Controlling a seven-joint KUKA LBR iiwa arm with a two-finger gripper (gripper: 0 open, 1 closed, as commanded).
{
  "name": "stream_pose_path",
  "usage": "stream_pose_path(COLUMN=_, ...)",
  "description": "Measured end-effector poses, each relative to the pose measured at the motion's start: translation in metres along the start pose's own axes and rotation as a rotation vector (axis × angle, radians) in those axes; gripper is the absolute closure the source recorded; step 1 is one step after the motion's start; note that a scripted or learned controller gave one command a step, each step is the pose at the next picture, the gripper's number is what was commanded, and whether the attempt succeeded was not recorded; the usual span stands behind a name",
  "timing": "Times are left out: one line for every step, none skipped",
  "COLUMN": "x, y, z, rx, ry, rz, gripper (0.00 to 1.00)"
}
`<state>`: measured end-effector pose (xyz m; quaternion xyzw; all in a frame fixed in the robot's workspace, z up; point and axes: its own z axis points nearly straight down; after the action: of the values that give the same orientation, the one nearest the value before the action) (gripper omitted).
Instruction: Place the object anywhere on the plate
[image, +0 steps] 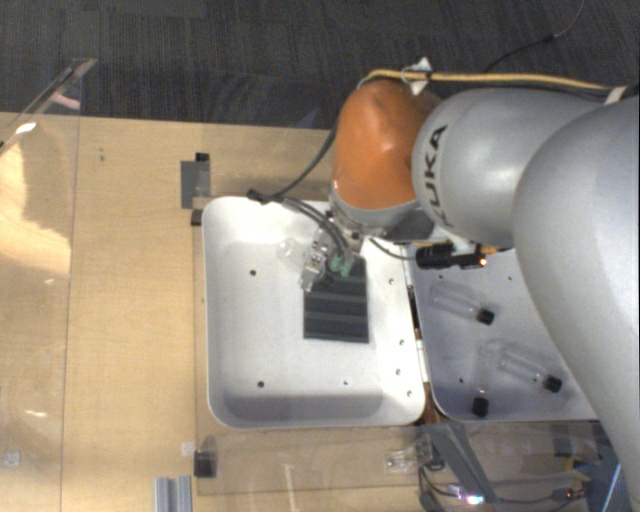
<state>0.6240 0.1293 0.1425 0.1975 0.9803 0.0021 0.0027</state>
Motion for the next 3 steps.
stream_pose_path(x=-0.007, y=0.071, z=0.011, rx=-0.001, ry=-0.001, rz=-0.105, gripper=1.0)
stream_pose_path(x=0.001, y=0.098, z=0.04, rx=0.0, ry=-0.01, rz=-0.441, gripper=1.0)
stream_pose_path(x=-0.003, y=0.115, z=-0.088, rx=-0.004, ry=-0.007, rz=-0.454, gripper=1.0)
